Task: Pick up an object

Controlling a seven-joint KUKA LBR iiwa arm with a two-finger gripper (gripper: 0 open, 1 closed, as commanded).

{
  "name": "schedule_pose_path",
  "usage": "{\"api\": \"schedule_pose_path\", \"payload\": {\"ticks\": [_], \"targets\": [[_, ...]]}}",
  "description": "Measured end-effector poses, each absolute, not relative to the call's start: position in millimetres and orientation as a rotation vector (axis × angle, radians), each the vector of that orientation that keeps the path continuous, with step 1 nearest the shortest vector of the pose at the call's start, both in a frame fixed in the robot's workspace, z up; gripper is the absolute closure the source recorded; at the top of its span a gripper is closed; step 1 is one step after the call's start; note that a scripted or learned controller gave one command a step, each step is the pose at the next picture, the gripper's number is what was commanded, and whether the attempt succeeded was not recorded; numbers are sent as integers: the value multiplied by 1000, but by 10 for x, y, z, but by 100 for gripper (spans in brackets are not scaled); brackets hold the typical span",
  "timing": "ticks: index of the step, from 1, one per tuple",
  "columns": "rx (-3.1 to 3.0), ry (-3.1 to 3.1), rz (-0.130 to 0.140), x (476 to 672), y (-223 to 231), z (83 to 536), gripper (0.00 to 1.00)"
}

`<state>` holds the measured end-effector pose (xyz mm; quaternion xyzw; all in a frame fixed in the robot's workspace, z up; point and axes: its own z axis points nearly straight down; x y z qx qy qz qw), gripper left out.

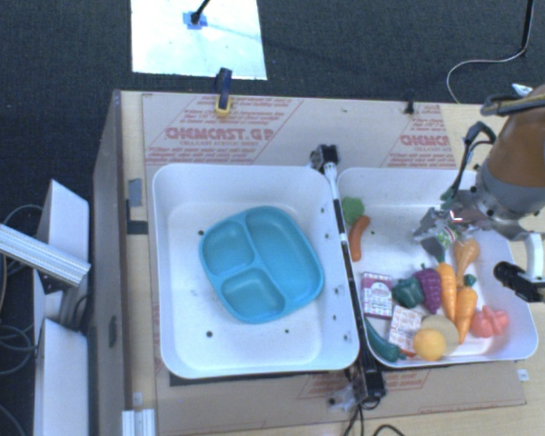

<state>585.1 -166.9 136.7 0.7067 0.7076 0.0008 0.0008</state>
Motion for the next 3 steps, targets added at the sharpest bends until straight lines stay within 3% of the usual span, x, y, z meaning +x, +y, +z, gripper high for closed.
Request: {"api": "schedule_pose_path", "payload": {"ticks": [1, 2, 3], "targets": [[2218, 2223, 3, 5804, -1631, 1674, 100], [2215, 2224, 5, 6262, -1343, 2092, 100], [2215, 2226, 3, 6088, -952, 2107, 100]]}}
